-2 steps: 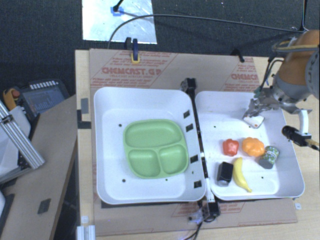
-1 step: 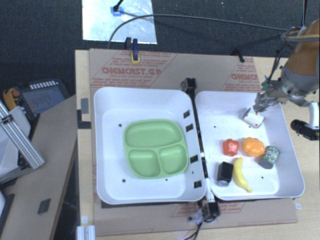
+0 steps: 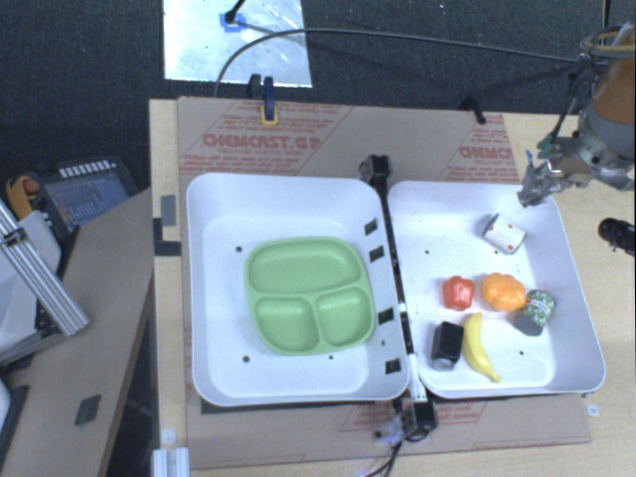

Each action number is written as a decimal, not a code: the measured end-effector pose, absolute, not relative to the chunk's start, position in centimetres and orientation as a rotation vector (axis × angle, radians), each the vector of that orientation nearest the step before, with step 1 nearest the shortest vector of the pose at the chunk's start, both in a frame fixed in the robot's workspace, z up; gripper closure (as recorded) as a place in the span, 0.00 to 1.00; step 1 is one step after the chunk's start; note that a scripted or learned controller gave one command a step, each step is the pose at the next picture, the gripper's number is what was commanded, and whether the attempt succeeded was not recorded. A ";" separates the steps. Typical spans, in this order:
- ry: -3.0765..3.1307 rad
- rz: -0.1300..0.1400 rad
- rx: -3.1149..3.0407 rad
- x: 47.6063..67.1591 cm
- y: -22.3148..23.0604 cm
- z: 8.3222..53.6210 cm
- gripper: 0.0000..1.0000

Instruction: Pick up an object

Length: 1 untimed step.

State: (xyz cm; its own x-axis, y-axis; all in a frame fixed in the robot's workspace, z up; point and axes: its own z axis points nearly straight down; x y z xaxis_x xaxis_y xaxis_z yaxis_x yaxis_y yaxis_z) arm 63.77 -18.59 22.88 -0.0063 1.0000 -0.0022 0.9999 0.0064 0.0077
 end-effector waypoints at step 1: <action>2.230 0.003 2.212 63.1 -14.3 22.9 1.00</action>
